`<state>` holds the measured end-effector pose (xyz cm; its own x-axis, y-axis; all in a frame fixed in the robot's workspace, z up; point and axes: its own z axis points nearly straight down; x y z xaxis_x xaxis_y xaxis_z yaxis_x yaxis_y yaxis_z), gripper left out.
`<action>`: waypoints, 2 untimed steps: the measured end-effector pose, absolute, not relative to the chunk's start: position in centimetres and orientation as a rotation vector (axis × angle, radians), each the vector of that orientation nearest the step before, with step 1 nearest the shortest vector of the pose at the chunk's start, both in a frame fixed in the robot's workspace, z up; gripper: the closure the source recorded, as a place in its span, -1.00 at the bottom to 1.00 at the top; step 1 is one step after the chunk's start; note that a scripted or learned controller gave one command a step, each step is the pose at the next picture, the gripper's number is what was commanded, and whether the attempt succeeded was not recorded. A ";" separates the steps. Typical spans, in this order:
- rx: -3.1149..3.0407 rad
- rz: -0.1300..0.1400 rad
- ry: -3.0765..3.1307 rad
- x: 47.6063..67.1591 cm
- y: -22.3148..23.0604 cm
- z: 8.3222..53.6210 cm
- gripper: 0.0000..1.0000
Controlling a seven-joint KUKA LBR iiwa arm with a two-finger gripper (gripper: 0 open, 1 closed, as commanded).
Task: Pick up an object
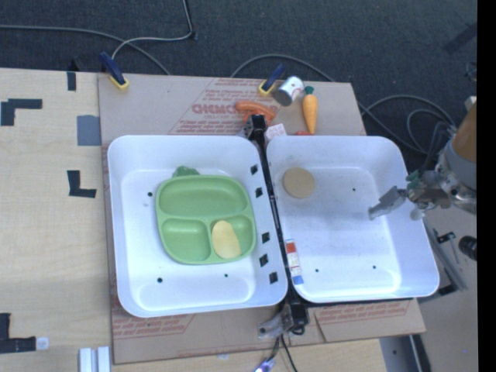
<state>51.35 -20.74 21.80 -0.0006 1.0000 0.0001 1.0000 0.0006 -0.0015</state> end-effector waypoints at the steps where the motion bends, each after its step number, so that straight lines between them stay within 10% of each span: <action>1: -2.218 0.001 -2.221 60.2 -16.0 14.6 -1.00; 2: -2.219 0.000 -2.223 56.6 -10.4 8.6 -1.00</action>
<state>56.61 -10.43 8.62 -0.0018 1.0000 0.0002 1.0000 0.0018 0.0002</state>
